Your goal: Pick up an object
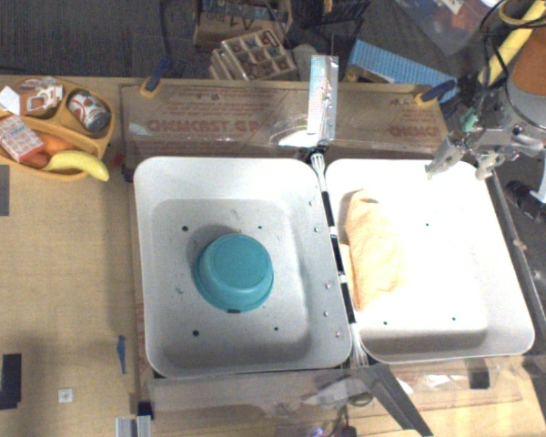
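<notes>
Far left on the tabletop (55,271): yellow tray (5,144) with a banana (77,162) and small packaged items. Left white bin (164,189): teal bowl (236,272), upside down, near the middle of the bin floor. Right white bin (473,271): pale tan crumpled cloth (373,253) along the left wall, just beside the divider between bins. Upper right, above the far right corner of that bin: tool (461,159), two fingers spread wide, nothing between them, well apart from cloth and bowl.
</notes>
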`<state>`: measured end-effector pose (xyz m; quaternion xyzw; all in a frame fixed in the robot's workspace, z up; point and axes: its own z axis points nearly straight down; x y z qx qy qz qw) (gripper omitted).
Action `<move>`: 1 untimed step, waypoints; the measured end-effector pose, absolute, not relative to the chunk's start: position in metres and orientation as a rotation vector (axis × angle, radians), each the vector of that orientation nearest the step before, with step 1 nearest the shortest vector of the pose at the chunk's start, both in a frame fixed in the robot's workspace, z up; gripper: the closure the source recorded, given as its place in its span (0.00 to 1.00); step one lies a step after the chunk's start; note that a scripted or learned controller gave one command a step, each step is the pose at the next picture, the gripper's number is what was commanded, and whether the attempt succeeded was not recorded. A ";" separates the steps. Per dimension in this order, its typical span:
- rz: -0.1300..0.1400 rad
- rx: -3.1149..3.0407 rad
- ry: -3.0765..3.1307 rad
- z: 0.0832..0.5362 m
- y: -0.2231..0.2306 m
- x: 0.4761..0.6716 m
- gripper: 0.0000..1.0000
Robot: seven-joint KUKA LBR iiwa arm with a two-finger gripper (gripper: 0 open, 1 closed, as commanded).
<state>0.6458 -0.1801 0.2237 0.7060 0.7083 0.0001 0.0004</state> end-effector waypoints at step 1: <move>-0.001 2.345 2.091 0.156 -0.147 0.601 0.00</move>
